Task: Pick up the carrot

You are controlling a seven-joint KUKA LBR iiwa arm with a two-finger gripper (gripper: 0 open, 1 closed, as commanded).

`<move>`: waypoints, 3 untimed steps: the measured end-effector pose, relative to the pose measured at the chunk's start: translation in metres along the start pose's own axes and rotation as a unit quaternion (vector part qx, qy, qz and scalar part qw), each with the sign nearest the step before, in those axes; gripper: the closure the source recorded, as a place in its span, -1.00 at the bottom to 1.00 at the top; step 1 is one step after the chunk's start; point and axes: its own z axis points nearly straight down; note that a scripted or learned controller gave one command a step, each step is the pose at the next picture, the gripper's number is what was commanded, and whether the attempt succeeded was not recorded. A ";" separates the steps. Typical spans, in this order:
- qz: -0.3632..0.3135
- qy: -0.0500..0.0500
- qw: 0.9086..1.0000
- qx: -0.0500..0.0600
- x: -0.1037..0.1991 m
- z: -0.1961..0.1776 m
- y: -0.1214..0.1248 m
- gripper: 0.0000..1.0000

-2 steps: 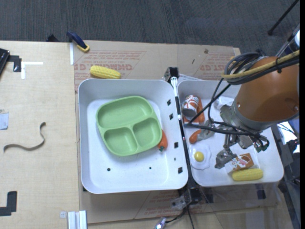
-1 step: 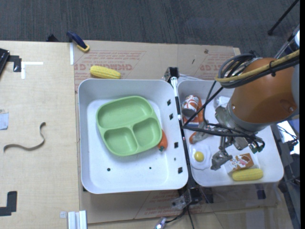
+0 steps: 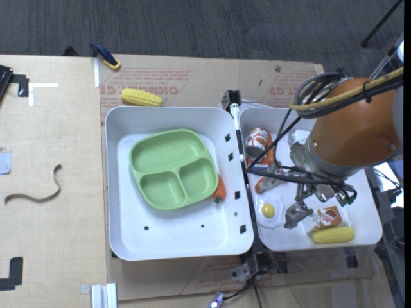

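Over the right bin [image 3: 369, 191], the pincer [image 3: 297, 215] hangs by a fried egg [image 3: 268, 209]; whether it is spread, I cannot tell. Leftward, in the other bin, the carrot [image 3: 220, 190] touches the green plate [image 3: 173, 168]. Approach step: the pincer must cross the divider.

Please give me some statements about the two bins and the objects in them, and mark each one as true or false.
1. The green plate lies in the left bin. True.
2. The carrot lies in the right bin. False: it lies in the left bin, against the right edge of the green plate.
3. The gripper hangs over the right bin. True.
4. The fried egg sits on the green plate. False: it lies in the right bin, near its left wall.
5. One corn cob lies outside both bins, on the cardboard behind the left bin. True.
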 end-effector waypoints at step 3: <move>0.000 0.000 1.000 0.000 0.000 0.000 0.000 -1.00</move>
